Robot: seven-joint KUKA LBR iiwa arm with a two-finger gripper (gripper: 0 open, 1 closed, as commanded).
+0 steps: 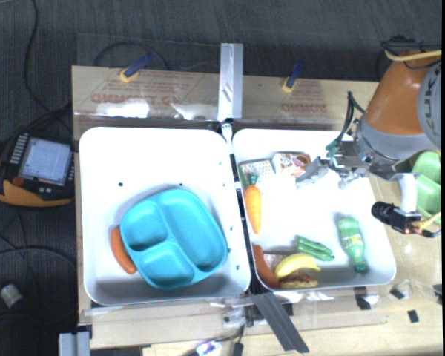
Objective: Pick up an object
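My gripper (328,176) hangs over the upper right part of the right bin (371,199), open, with nothing between its fingers. Its left finger (309,173) points toward a small printed packet (291,160) near the bin's back wall. In the same bin lie an orange carrot (253,208) along the left wall, a green bottle (351,242) at the right, a green pod (315,248), a yellow banana (297,263), a brown piece (302,279) under it and a red sausage (262,265) at the front.
The left bin (104,162) holds a blue divided plate (174,236) with an orange sausage (121,249) against its left side. A small green-and-white card (256,172) lies by the divider (236,199). A green object (429,180) sits outside the right bin.
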